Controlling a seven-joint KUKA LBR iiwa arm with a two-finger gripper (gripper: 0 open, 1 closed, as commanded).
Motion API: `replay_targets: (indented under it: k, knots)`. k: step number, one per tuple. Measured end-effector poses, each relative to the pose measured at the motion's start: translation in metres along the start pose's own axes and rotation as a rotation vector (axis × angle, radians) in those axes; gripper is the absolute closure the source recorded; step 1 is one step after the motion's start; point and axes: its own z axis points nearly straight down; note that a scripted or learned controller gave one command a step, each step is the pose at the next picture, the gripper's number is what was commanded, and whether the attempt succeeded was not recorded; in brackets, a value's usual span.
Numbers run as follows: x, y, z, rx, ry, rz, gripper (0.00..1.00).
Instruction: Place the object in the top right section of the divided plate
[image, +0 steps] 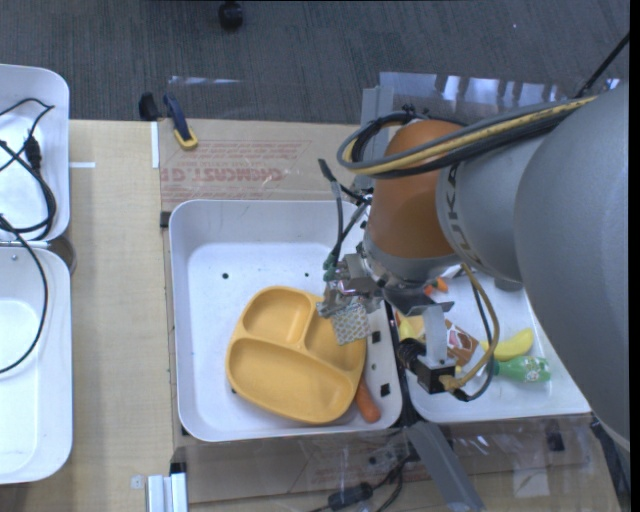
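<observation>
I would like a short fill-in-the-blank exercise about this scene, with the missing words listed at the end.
1. The divided plate is ____ in colour.
2. The plate lies in the ____ of the two white bins.
3. The orange carrot lies just outside the plate's rim, at its lower ____ side in the camera view.
4. The robot's hand hangs over the plate's ____ edge.

Missing words: yellow; left; right; right
</observation>
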Motion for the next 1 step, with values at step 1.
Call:
replay_targets:
  k: [1]
  knots:
    - [-0.0289,-0.0238,-0.0184,-0.001,0.001,0.159,1.0]
